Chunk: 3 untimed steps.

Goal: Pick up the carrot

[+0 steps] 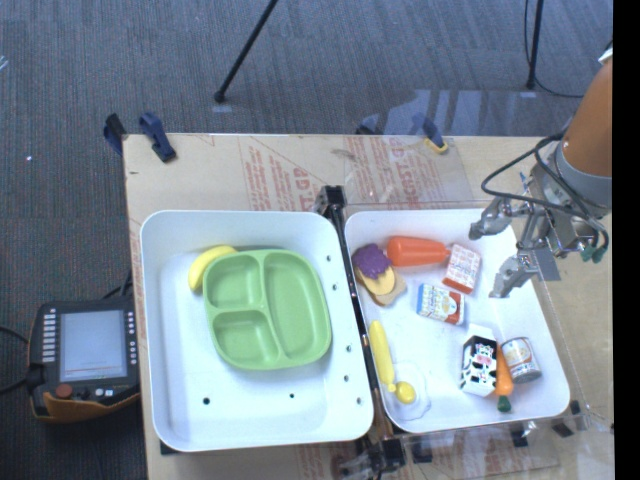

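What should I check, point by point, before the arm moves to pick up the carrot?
1. Carrot lies in the right bin: ok.
2. Top of carrot uncovered: ok.
3. Gripper open: ok.
4. Gripper over the carrot: not ok, it hovers to the carrot's right, above the bin's right side.
5. Room around carrot: not ok, purple-topped toy touches its left end, red-and-white box sits near its right end.
6. Fingers aligned across the carrot: cannot tell.

claw (503, 251) open, empty, over right bin (556, 368) | carrot (504, 379) beside can (520, 359)
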### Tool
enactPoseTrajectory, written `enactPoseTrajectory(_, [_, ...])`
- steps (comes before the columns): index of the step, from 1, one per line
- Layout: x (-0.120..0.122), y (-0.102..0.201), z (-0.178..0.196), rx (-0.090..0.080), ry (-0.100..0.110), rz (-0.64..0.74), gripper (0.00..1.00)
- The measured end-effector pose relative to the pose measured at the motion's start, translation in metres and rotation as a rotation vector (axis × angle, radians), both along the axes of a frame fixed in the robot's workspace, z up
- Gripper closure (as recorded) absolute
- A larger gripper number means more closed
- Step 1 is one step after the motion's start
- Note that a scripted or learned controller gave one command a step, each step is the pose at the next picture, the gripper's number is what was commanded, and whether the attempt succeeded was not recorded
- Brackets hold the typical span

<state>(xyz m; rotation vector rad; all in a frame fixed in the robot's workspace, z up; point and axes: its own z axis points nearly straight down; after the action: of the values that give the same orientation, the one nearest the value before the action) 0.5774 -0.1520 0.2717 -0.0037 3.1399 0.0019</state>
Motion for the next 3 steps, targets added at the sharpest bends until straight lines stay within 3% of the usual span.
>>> enactPoseTrajectory(1, [0.021, 0.154, -0.088, 0.007, 0.008, 0.116, 0.00])
enactPoseTrajectory(2, [0.020, 0.102, -0.084, -0.001, 0.002, 0.110, 0.00])
enactPoseTrajectory(3, [0.021, 0.069, -0.129, 0.001, 0.005, -0.093, 0.00])
